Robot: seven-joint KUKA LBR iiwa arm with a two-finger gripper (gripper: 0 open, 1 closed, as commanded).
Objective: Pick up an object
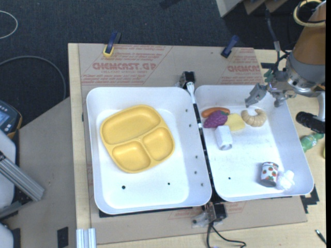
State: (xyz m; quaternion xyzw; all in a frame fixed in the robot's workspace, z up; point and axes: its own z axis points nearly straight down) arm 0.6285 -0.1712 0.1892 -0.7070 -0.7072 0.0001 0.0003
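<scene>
Seemingly open-fingered and holding nothing, the hand [265,98] hovers just above the tan curved croissant-shaped toy [254,117] in the right white bin [297,138]; probably light, stiff plastic, best pinched across its middle.

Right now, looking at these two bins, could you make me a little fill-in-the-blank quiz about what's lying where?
1. The yellow divided plate lies in the ____ bin.
2. The plate has ____ compartments.
3. The hand hangs above the far edge of the ____ bin, near the croissant.
4. The purple item lies just left of a ____ one.

Missing words: left; three; right; yellow
</scene>
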